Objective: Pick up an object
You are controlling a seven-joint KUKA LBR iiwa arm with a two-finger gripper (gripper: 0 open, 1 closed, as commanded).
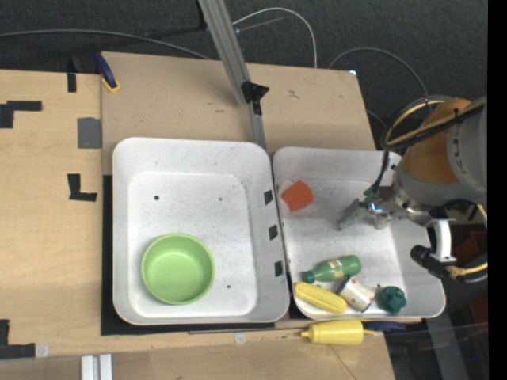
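In the right bin [333,165] an orange block [297,195] lies near the left wall. A green bottle [333,270], a yellow corn cob [319,298], a small white piece [356,294] and a dark green toy [390,298] are crowded along the front edge. My gripper [354,214] hangs low over the bin's middle right, to the right of the orange block and above the bottle, touching none of them. Nothing is visibly held.
A green bowl [178,268] sits at the front left of the left bin [190,153]. A yellow bottle [337,332] lies on the bench just outside the right bin's front rim. A grey pole [230,46] slants in from the top to the bins' divider.
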